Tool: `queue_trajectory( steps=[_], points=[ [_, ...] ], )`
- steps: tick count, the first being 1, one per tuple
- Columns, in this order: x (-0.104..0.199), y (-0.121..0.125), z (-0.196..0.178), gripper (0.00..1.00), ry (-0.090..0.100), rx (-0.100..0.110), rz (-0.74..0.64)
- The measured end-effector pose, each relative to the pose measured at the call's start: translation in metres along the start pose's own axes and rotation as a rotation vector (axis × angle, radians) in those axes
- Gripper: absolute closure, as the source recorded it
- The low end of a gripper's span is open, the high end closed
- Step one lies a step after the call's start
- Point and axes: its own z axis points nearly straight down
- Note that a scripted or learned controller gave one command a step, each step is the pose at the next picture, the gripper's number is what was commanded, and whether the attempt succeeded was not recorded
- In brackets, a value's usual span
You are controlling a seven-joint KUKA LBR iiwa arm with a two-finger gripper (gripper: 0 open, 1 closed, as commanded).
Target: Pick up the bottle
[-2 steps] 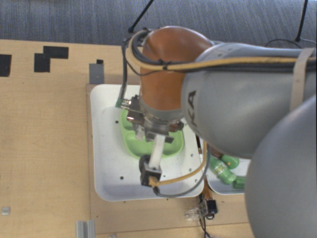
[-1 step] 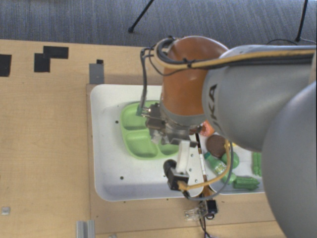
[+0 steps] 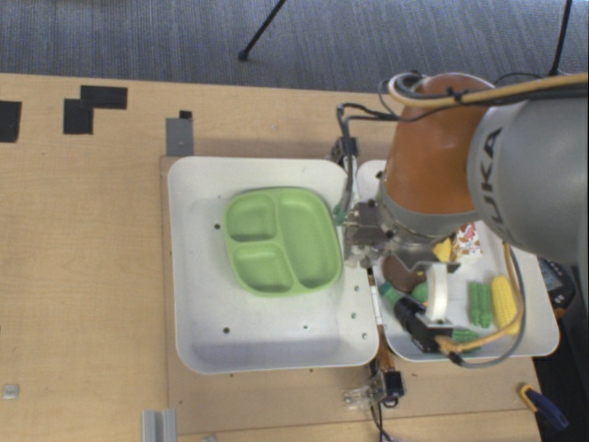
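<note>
The arm hangs over the right bin and covers most of its floor. The gripper sits low near that bin's left wall, and the wrist hides so much of it that I cannot tell whether it is open or closed. The bottle cannot be picked out for certain. A dark brown rounded shape just under the wrist, close to the left wall, is the likeliest candidate (too much of it is hidden to be sure). A yellow corn cob and a green piece lie side by side toward the right bin's near right corner, and a red-and-white patterned item lies further back. The left bin holds a green divided plate, which plays no part in this task. To do the step well, the descent should be centred on the bottle's body, with the grip set across its narrow width. A round body is likely to roll or squirt out of an off-centre pinch. The bin's left wall is close, so the approach should leave room on that side and keep the gripper from scraping the rim. The close should come only once the gripper is low enough to straddle the body, and a slow vertical lift should follow to show whether the hold is real.
</note>
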Motion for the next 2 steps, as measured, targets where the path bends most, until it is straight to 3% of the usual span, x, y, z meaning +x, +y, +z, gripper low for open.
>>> queue_trajectory(
  steps=[1, 2],
  points=[
    [0.053, -0.002, 0.032, 1.0, 0.001, 0.002, -0.241],
    [0.122, -0.004, 0.01, 1.0, 0.001, 0.0, -0.237]
  ],
)
